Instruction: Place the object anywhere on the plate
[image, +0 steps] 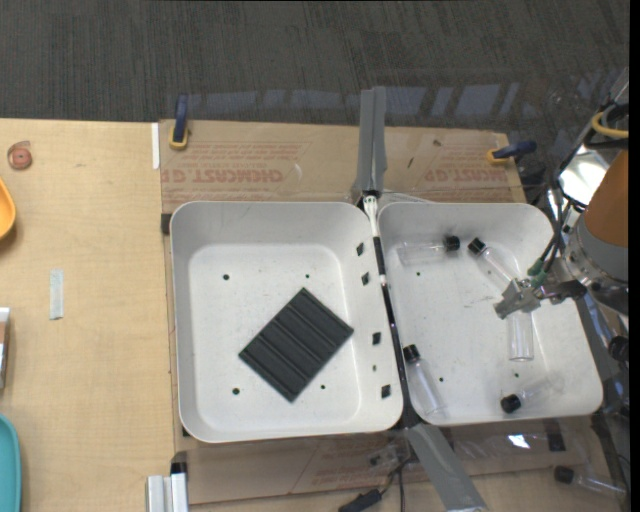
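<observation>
The clear tubes (492, 265) in the right bin (480, 225) appear light, rigid and slippery; grasp mid-barrel. End effector (520, 300) finger state: cannot tell. The plate (297, 343) lies in the left bin (200, 300).

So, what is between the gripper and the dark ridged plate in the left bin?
In the camera view, between the gripper and the dark ridged plate lie bare white floor of the right bin, then the two bins' touching walls with black clips.
</observation>
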